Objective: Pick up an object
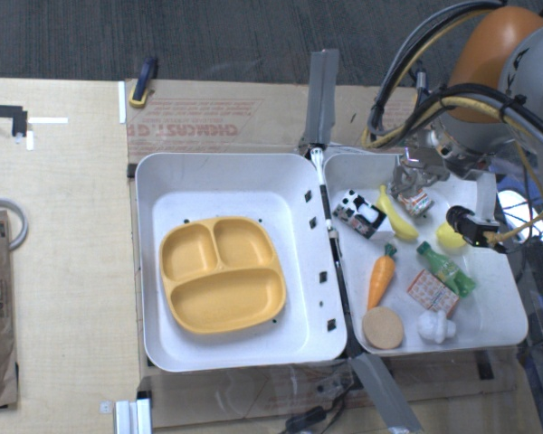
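Reaching into the right bin point(516, 319) from the far corner, the end effector point(413, 186) hangs low over a small red-and-white packet point(418, 203); whether it is open or closed I cannot tell. Seemingly the approach step, the next move calls for a clean close and a lift. Nearby I count one banana point(396, 217), one carrot point(380, 278), one cookie point(383, 327), one green bottle point(445, 268). One yellow plate point(222, 274) sits in the left bin point(149, 242).
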`<state>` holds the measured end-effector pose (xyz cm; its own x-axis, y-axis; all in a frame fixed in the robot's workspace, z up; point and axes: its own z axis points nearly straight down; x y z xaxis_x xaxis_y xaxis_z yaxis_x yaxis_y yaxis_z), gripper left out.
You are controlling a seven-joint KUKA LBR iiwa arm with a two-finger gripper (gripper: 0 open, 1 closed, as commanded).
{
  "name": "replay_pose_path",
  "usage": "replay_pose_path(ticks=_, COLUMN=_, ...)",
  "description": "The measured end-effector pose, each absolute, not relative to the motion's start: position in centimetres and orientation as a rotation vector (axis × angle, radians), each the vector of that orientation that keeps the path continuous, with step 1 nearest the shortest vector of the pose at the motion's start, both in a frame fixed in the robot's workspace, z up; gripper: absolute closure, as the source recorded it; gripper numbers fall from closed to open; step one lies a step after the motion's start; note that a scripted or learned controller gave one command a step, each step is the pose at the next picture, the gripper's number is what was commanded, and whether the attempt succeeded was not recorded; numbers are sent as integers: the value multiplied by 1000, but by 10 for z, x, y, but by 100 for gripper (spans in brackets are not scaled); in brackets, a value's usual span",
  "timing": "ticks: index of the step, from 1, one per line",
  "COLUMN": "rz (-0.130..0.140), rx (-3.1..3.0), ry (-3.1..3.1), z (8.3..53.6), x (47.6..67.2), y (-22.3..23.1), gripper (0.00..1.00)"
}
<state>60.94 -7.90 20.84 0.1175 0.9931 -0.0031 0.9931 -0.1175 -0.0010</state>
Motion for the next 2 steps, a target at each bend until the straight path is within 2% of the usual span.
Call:
replay_pose_path(ticks=1, rz=-5, rx=2251, ry=2190, z=298, x=619, y=-78, gripper=100)
replay_pose_path(ticks=2, rz=-6, rx=2250, ry=2191, z=298, x=619, y=-78, gripper=0)
